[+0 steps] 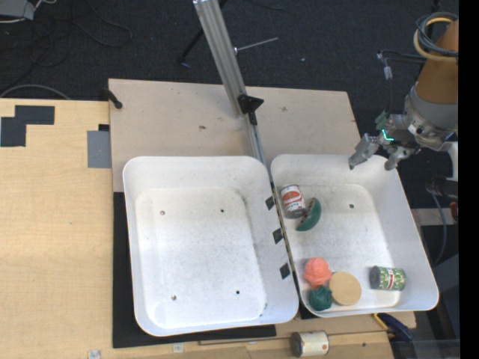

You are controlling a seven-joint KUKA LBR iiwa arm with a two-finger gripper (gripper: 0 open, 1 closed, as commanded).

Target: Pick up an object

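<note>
Two fingers spread wide — the gripper (378, 155) hangs empty above the right bin's (423, 275) far rim; within the bin, a red-and-white can (292, 200) lies near its left wall.

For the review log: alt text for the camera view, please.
The gripper hangs open over the right bin's far edge, holding nothing. That bin holds a can, small toys and a tan disc; the left bin sits beside it.

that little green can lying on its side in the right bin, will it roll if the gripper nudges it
Probably: the green can lies on its side, so a nudge across its length could roll it. The bin's rim beside it should stop it. It looks rigid, likely slippery.
</note>
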